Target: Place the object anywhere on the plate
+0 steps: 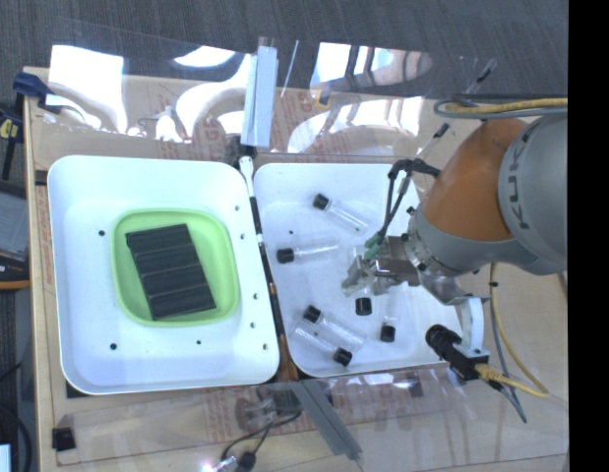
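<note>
We look down on a wooden bench (402, 416) with two white bins side by side. The left bin (78, 264) holds a light green plate (220, 254), and a dark ribbed block (169, 270) lies on the plate, covering most of its middle and turned a little off square.

The right bin (284, 190) is where the small things lie: several clear tubes with black caps. One tube (338, 212) sits near the top, slanting down to the right. Another tube (304, 253) lies almost level near the bin's left wall. Two more tubes (329, 334) lie near the bottom edge, close together, and two small black caps (364, 306) rest just beside them, to the right.

The grey arm (525, 205) reaches in over the right bin, its orange band bulking above the wrist. The gripper (368, 273) hangs low in the middle of that bin among the tubes; we cannot tell whether it is spread or pressed together, nor whether it has anything in it. A raised rim between the bins separates the gripper from the plate. Cables (516, 382) trail off the bench at the lower right.
</note>
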